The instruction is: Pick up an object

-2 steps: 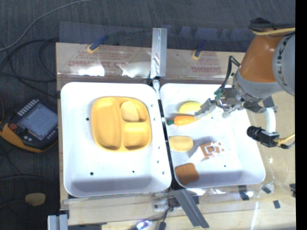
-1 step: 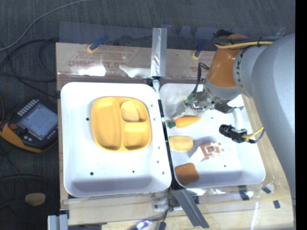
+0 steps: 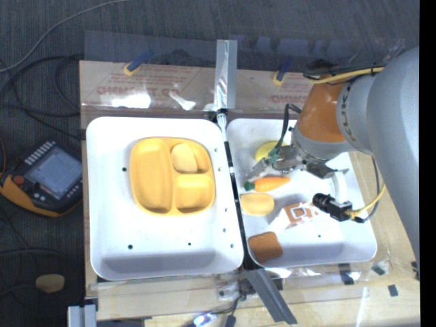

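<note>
This looks like a robotics lab. 2 shallow white bins (image 3: 163, 251) sit side by side on a cardboard-covered bench (image 3: 170, 84), with taped plastic sheeting. Loose cables (image 3: 41, 60) trail over grey carpet (image 3: 41, 19), and what is probably a handheld control pendant (image 3: 41, 179) lies at the left.

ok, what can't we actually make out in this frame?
- End effector, camera view: the wrist and orange band sit over it, so its state is unreadable.
- Yellow item: partly under the end effector, so its shape is unclear.
- White-and-orange packet: print too small to read.
- Right bin: far right side hidden by the grey arm.
- Carrot: whether the end effector touches it is unclear.
</note>
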`<action>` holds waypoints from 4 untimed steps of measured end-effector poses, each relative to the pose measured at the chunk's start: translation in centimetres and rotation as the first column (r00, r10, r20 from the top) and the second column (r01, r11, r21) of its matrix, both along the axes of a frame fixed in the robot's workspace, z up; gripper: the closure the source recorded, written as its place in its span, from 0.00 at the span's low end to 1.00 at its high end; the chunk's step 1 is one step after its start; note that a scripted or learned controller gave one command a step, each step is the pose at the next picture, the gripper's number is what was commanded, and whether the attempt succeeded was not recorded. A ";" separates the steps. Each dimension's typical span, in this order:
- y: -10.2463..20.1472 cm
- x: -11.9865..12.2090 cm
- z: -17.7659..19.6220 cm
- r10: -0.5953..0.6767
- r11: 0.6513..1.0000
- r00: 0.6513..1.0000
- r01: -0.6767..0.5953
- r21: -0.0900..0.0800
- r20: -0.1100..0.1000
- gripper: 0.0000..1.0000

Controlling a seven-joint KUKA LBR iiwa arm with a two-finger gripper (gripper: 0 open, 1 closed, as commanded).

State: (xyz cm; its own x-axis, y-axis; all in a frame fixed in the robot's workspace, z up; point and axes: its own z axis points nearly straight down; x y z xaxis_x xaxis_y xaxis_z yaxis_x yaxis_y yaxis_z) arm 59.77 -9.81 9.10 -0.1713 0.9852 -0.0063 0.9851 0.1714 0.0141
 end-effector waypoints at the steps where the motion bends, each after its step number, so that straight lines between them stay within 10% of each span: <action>1: -0.5 -4.7 0.0 -0.045 0.999 0.999 0.045 0.001 0.000 0.00; 2: -2.1 -10.5 7.3 0.024 1.000 1.000 -0.024 0.004 -0.017 0.00; 3: -3.5 -11.3 8.0 -0.133 0.991 0.991 0.133 0.004 -0.016 0.00; 4: -3.0 -3.3 9.3 0.037 0.999 0.999 -0.037 0.004 -0.018 0.00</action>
